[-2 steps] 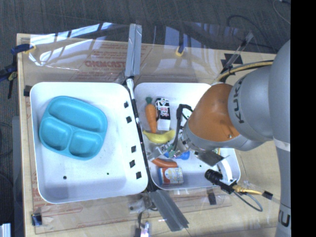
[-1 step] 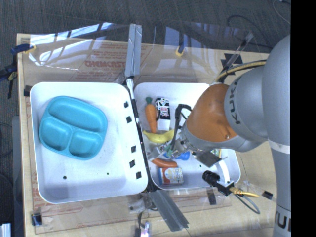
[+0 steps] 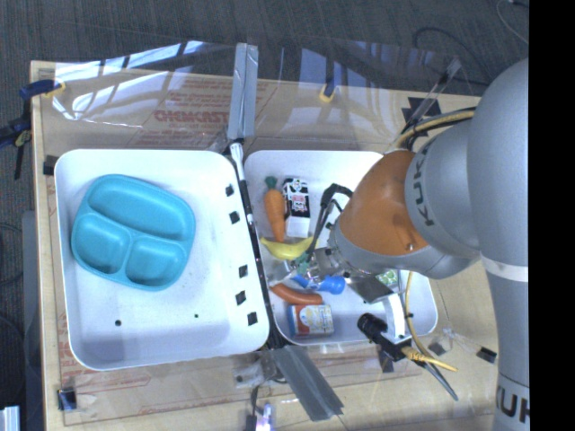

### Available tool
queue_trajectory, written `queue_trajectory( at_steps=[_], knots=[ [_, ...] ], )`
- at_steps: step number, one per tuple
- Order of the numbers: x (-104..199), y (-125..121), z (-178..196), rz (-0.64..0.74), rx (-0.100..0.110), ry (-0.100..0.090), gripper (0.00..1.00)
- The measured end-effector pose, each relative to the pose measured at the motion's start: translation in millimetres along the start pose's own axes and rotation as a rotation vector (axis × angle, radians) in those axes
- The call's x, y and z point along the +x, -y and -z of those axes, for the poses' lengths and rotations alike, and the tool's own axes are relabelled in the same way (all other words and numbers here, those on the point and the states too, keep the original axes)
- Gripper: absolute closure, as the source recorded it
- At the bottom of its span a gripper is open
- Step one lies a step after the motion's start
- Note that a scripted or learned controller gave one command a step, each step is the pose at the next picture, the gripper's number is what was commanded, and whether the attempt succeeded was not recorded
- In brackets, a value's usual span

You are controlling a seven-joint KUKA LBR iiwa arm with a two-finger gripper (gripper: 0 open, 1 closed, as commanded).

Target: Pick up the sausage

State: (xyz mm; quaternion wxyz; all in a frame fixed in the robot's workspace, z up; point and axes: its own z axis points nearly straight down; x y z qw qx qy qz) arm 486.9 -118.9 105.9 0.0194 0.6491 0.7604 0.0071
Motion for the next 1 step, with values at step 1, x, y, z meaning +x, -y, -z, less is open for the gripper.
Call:
queue_trajectory(
  at_steps=[1],
  knots=[
    [-3.7, -0.3, -1.2, 0.584, -0.001, 0.007, 0.0]
  ],
)
